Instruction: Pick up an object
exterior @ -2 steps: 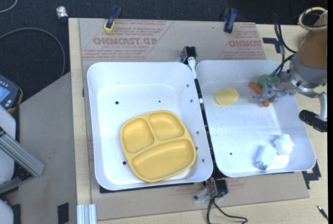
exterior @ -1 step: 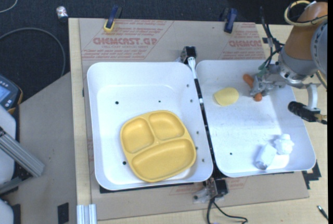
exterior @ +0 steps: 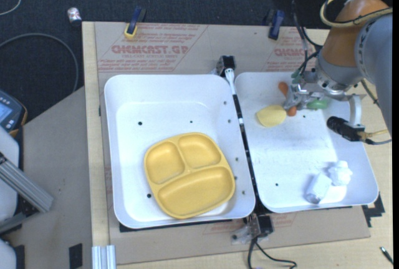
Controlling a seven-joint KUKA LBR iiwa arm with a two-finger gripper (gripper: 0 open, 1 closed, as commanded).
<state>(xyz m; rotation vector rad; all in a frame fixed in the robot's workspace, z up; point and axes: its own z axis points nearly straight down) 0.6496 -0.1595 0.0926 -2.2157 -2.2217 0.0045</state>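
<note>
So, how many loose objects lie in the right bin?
3 at least: a yellow lump near the gripper, a small orange piece behind it, a white crumpled object at the front. The arm may hide more.

The right bin (exterior: 274, 193) lies bare at its middle, between the yellow lump (exterior: 270, 116) and the white crumpled object (exterior: 326, 181).

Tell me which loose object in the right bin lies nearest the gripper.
The small yellow lump: it lies just left of the gripper, near the right bin's top. The white crumpled object sits far off at the bin's lower right corner.
</note>
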